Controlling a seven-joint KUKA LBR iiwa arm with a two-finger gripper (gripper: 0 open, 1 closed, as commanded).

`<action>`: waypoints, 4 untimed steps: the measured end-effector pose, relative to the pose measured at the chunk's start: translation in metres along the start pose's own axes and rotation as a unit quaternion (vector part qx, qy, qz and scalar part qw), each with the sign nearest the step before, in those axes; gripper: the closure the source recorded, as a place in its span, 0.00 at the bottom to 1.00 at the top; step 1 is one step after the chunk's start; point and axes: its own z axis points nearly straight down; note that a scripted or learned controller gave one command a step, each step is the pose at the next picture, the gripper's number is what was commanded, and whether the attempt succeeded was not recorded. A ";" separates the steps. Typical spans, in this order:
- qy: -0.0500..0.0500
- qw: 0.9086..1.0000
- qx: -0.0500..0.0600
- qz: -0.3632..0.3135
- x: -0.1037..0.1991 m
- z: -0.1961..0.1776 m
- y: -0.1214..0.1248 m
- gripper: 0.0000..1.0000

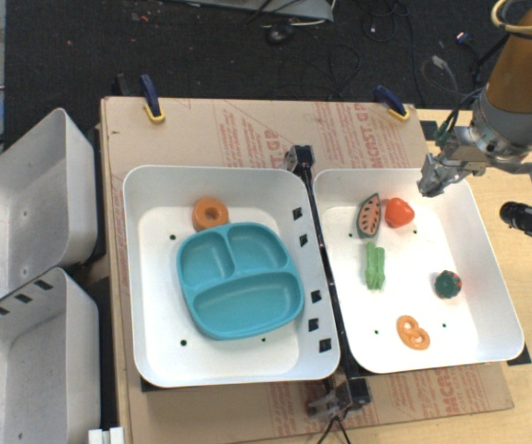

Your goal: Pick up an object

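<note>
Gripper (429,185), finger state unclear, hovers over right white bin (497,276) near small red plastic tomato (399,213), likely light, stiff, slick; pinch across its round middle.

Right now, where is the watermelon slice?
In the camera view, the watermelon slice lies in the right bin, near its upper left corner, just left of the red tomato and above the green piece.

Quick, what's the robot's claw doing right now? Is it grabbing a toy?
Gripper: cannot be told whether open or closed; it hangs above the right white bin's far edge, near the small red toy, with no toy seen in it.
</note>
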 end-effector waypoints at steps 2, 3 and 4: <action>0.000 1.000 0.002 0.000 0.108 0.010 -0.037 1.00; 0.000 1.000 0.001 0.000 0.161 0.019 -0.046 1.00; 0.001 1.000 0.001 -0.001 0.219 0.013 -0.056 1.00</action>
